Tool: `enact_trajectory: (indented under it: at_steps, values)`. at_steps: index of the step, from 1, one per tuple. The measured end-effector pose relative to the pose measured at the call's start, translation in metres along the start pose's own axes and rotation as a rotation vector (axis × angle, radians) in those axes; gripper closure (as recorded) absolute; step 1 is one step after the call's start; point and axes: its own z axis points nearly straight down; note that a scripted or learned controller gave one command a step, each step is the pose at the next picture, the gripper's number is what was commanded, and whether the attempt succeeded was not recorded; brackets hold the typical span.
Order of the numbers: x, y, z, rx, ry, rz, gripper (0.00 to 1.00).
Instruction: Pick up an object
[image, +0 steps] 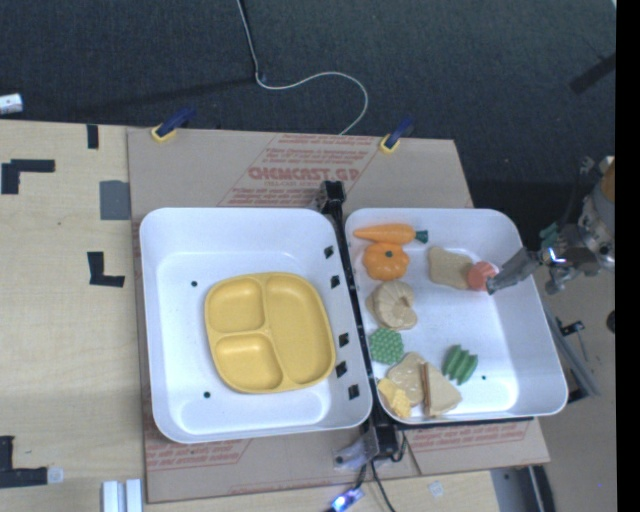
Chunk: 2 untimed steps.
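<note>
Toy food crowds the right bin (520, 345), beside a left bin (170, 300) holding a yellow divided plate (268, 332). The gripper (497, 281) hovers at the bin's right wall, finger state impossible to tell, touching a pink-ended piece (480, 271) against a tan chunk (449, 267); a descent could nudge both, missing cleanly.

finger: one slim grey bar, darker along its edge (512, 270)
wrist (572, 252): dark metal block, small fittings, a green spot on its side
upper part: pale housing at the frame edge, blurred
cables: thin dark lines near the wrist
</note>
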Motion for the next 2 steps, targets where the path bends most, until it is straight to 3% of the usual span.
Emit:
enact_trajectory:
  at_steps: [1,2]
  values:
    - [0.001,0.002,-0.007,-0.012,-0.003,-0.004,0.0]
    - [0.01,-0.001,0.052,-0.007,-0.001,-0.005,0.0]
